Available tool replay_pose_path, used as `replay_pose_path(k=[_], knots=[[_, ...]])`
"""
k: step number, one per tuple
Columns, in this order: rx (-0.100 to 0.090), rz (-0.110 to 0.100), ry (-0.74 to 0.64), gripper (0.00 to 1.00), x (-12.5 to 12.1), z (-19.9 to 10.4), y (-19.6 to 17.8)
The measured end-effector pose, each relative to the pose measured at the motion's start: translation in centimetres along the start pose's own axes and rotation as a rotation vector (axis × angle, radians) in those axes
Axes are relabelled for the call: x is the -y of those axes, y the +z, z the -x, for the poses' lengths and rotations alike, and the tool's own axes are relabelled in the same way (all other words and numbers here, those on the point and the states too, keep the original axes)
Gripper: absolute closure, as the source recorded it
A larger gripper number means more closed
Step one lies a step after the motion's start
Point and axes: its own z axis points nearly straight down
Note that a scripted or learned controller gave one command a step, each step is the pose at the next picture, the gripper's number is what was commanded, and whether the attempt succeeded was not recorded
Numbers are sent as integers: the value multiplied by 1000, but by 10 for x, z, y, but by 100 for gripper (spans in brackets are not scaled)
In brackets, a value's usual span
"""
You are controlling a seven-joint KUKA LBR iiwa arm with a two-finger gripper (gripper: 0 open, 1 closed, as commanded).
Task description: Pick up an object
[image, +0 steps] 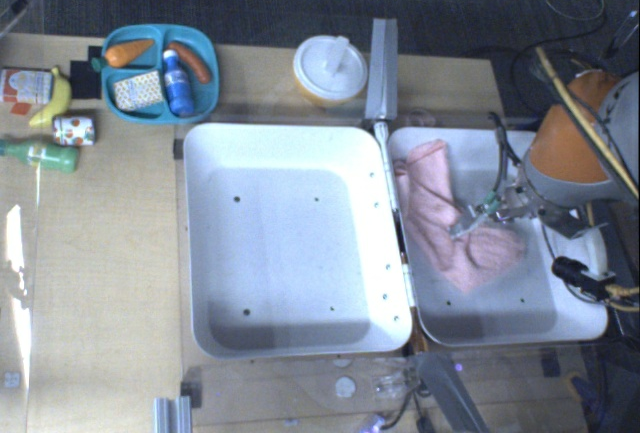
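Pink cloth (440, 216), soft, crumpled, long folds; gripper (478, 217) touching it

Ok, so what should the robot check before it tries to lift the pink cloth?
1. Pink cloth lies in the right bin: ok.
2. End effector is over the cloth: ok.
3. End effector touches the cloth: cannot tell, too blurred.
4. Cloth is between its tips: cannot tell.
5. Cloth is loose, not caught on the bin's rim: cannot tell; its upper end lies close to the divider.
6. Left bin has bare room for a drop: ok.
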Motion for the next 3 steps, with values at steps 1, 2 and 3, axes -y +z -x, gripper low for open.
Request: replay_pose_path(k=[1,2,3], knots=[[-2,1,-9,0,-44,-46,0],[-2,-2,-24,0,4,-20,0],[-2,0,55,0,-63,-33,1]])
